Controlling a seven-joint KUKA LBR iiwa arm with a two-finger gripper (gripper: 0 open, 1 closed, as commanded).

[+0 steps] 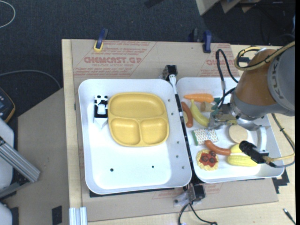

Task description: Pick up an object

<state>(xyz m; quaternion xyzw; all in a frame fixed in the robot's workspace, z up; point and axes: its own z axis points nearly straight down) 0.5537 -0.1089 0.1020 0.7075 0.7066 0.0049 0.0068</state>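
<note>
The left bin [93, 139] on the surface [140, 55] carries a yellow divided plate [138, 117] with a small black-and-white piece [100, 108] just beside its left edge; the right bin [272, 170] holds the toy food: a hot dog [187, 114] beside a yellow banana [199, 115], an orange carrot [199, 97] above them, a checkered waffle-like piece [205, 136], a small pizza [208, 159], a sausage [218, 148], a pale round disc [237, 134] and a corn cob [242, 161] near the front wall; the gripper [219, 117] is low in this bin, close to the banana's right side, but whether its jaws stand apart or together cannot be told from here, and nothing is seen held; the step in hand looks like the reach and descent onto a pick; the next move calls for closing squarely on one item, likely the banana, then lifting straight up clear of its neighbours.
</note>
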